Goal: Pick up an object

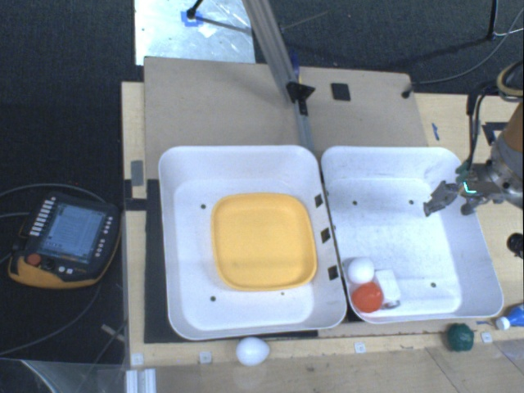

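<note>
— What do you see from the top camera?

— I see the gripper at the right of the frame, over the right bin. Its fingers are spread apart and grasp nothing.

— And the objects?

— A white ball, a red ball and a small white block lie together at the lower left corner of that bin. A yellow plate lies in the left bin.
</note>
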You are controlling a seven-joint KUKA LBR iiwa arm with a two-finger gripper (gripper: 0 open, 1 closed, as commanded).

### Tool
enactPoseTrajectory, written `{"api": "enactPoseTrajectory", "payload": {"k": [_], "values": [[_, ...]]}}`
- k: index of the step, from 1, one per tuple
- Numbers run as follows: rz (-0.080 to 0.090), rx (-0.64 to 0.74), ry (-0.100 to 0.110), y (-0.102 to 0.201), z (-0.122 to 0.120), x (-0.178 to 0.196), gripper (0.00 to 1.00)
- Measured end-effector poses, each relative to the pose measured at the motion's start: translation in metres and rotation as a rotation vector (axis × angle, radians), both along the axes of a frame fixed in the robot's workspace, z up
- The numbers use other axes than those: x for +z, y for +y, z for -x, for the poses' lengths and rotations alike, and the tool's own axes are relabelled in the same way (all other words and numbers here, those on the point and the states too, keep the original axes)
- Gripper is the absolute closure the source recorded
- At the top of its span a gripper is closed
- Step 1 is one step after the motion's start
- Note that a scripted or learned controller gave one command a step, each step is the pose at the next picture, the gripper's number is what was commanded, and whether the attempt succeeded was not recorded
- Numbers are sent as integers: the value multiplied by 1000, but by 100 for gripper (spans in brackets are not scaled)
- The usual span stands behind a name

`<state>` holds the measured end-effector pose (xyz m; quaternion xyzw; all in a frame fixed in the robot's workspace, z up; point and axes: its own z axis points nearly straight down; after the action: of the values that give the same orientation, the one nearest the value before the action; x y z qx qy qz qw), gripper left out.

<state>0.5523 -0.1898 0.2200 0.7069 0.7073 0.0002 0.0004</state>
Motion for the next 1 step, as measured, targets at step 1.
{"api": "enactPoseTrajectory", "payload": {"k": [1], "values": [[0,0,0,0,0,0,0]]}}
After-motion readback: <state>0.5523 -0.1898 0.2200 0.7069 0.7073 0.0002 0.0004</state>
